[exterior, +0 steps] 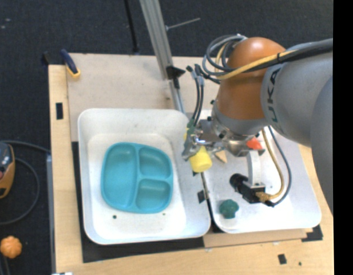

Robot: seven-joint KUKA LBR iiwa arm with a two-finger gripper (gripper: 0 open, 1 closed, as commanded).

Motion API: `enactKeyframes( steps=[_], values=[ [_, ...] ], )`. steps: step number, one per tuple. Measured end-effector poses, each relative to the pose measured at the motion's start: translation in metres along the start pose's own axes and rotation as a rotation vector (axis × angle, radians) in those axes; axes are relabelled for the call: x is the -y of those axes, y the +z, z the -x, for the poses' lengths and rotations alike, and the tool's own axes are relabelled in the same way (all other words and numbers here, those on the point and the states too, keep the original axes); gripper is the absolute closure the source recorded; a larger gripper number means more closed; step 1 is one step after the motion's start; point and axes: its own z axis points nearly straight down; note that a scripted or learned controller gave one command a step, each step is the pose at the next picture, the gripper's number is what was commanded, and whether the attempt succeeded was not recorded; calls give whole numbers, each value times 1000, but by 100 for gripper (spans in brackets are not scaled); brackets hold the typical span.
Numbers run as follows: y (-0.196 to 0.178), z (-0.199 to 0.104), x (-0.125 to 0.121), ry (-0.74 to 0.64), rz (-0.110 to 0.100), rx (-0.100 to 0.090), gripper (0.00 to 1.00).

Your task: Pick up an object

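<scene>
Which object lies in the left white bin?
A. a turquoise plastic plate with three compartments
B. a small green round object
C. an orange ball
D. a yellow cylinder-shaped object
A: the turquoise plastic plate with three compartments lies flat in the left white bin, while the small green round object sits in the right white bin.

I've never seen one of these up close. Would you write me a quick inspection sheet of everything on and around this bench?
Surface: wooden bench with two white bins.
Job's things: yellow object just under the gripper; green object in the right bin.
Clutter: blue divided plate in the left bin.
Grippers: at the bins' shared edge.
Cables: hoses looping off the wrist.
Surroundings: orange ball on the dark floor.
</scene>
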Motion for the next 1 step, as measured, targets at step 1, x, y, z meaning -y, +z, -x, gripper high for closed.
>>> enactKeyframes(
  steps=[1],
  values=[
    [9, -41, -5, 2, -1, 1, 100]
  ],
)
